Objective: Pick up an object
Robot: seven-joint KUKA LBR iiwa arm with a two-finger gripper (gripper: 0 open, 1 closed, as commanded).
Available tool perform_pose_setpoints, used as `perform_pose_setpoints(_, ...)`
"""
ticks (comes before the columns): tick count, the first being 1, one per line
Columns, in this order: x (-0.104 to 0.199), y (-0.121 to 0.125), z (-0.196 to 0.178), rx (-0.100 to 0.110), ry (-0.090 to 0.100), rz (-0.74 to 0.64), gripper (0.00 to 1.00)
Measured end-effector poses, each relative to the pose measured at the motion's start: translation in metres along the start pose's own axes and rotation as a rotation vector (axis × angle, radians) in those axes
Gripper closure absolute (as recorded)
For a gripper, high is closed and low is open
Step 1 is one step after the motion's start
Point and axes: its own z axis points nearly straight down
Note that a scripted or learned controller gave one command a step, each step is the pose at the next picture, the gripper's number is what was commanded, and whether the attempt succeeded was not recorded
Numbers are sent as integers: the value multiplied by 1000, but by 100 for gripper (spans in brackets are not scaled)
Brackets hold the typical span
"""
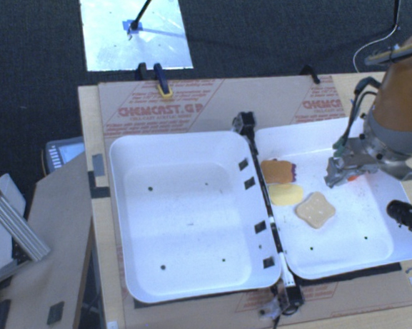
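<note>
In the right bin (343, 256) lie three small objects near its left wall: an orange-brown piece with a purple edge (278, 170), a pale yellow flat piece (286, 195) just below it, and a tan bread-slice shape (315, 210) toward the middle. My gripper (338, 173) hangs over the right part of this bin, to the right of these objects and apart from them. A small red thing (353, 177) shows right beside its tip; I cannot tell whether it is held.
The left bin (189, 219) sits beside the right one, with black clips (260, 227) along the shared wall. Both rest on a cardboard sheet (186, 104). A black part (411, 219) juts in at the right bin's right rim.
</note>
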Motion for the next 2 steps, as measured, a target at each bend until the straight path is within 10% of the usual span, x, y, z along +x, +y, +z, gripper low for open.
perform_pose_setpoints(2,131,17,-116,-4,3,-7,100)
